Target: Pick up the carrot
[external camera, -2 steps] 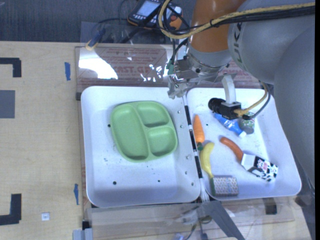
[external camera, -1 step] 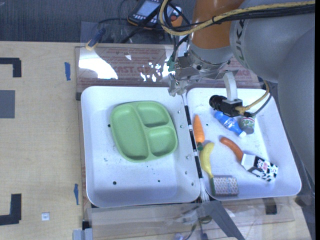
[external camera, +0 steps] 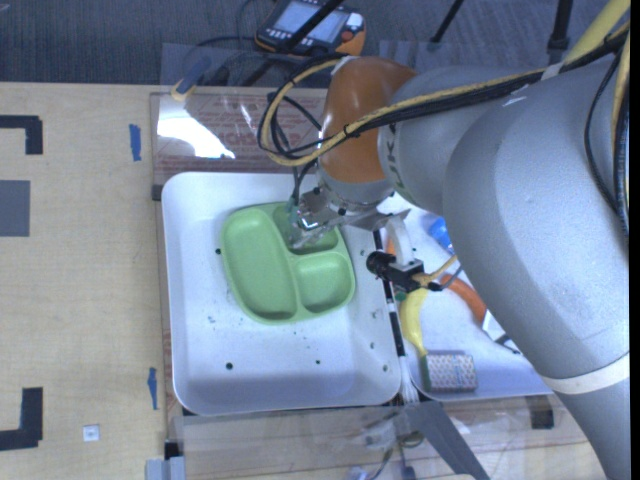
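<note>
Hovering over green divided plate: end effector, carrot well apart.

The orange carrot lies slantwise in the right bin, partly hidden beneath the grey arm.

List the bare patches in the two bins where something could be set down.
Left white bin: bare floor left of and below the green divided plate. Right white bin: crowded, with the yellow banana, orange carrot, speckled sponge and the grey arm overhead.
</note>
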`<state>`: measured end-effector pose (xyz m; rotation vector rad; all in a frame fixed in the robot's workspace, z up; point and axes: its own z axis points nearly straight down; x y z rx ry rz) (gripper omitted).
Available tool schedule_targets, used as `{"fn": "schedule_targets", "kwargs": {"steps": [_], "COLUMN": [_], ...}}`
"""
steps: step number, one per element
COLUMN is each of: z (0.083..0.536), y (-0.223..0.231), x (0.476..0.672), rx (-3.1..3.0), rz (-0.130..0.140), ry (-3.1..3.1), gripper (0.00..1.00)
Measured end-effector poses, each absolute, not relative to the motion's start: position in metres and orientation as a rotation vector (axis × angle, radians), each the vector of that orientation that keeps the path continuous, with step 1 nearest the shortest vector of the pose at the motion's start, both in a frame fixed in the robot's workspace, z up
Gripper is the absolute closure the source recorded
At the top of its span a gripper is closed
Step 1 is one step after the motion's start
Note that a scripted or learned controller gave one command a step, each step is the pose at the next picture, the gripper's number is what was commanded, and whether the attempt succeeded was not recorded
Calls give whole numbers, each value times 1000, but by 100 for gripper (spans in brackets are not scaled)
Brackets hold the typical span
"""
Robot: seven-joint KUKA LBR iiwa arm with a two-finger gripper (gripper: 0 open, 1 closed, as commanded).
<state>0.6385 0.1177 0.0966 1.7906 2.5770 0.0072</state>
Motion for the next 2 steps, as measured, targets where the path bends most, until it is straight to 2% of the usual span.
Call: {"fn": "schedule_targets", "kwargs": {"steps": [1,2], "z": [185,235], "y": [41,5], "x": [573,550], "rx": [1782,2195], "rz": [0,0], "ry": [2588,2247], "gripper": [100,100]}}
